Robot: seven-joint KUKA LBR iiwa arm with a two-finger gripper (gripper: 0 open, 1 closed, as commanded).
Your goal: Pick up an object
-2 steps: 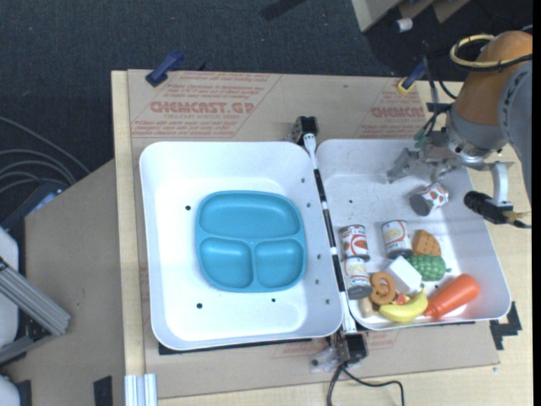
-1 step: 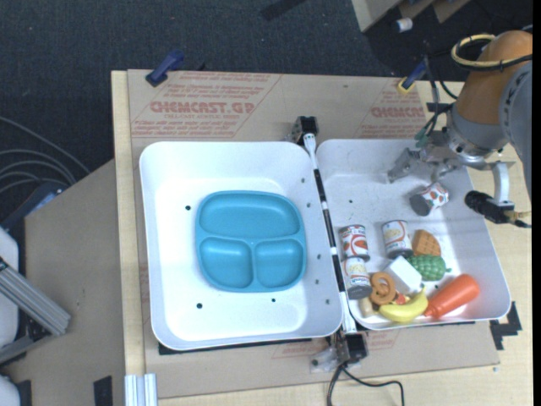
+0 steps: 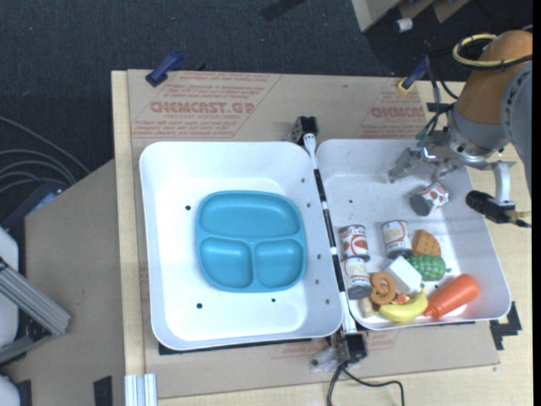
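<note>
Camera view looks down on two white bins side by side, with the arm (image 3: 494,83) reaching in from the right over the far end of the right bin (image 3: 372,163). Its gripper (image 3: 425,166) hangs spread wide with nothing between its prongs, and just beside and below it lies a small can (image 3: 431,198) tipped on its side, apart from the other toys. That can looks like the likeliest target, so the step in hand reads as the approach before a grasp; the next move would call for centring over the can, lowering, and closing on its round body, which may roll away. Nearer the front of the same bin sits a crowded heap: two upright cans (image 3: 355,244) and (image 3: 395,236), a pretzel (image 3: 383,288), a banana (image 3: 404,309), a carrot (image 3: 454,297), a green piece (image 3: 428,267) and a white block (image 3: 404,273), all touching or nearly so. Left bin (image 3: 169,252) bears a blue divided tray (image 3: 250,240). Both bins rest on a brown printed board (image 3: 211,104) over dark carpet (image 3: 101,24), with cables (image 3: 34,172) at the left.
</note>
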